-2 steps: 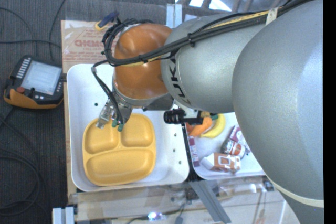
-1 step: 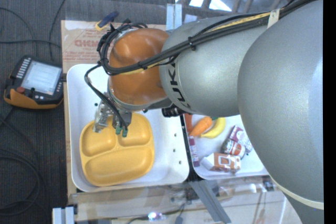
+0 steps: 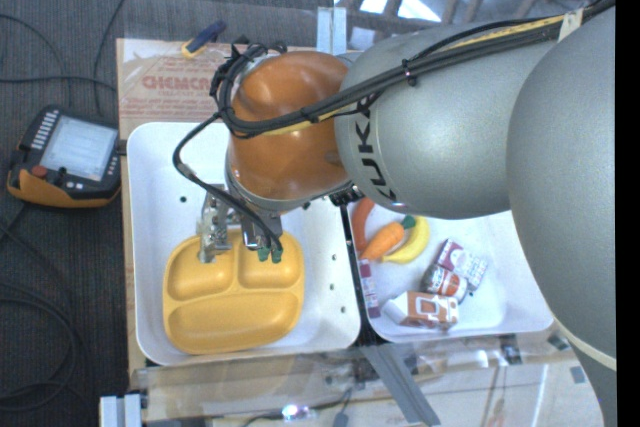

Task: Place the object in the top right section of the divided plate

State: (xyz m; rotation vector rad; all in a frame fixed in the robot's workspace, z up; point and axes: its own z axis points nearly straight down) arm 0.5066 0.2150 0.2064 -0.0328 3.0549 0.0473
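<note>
A yellow divided plate lies in the front of the left white bin. It has two small sections at the back and one long section at the front. My gripper hangs over the plate's back edge, above the ridge between the two small sections. It is open, one finger over the left section and the other finger over the right one. I see nothing between them. The orange wrist band hides the middle of the bin.
The right bin holds an orange carrot, a yellow banana, a red item, a red-and-white packet and an orange-and-white box. A teach pendant lies on the floor at the left.
</note>
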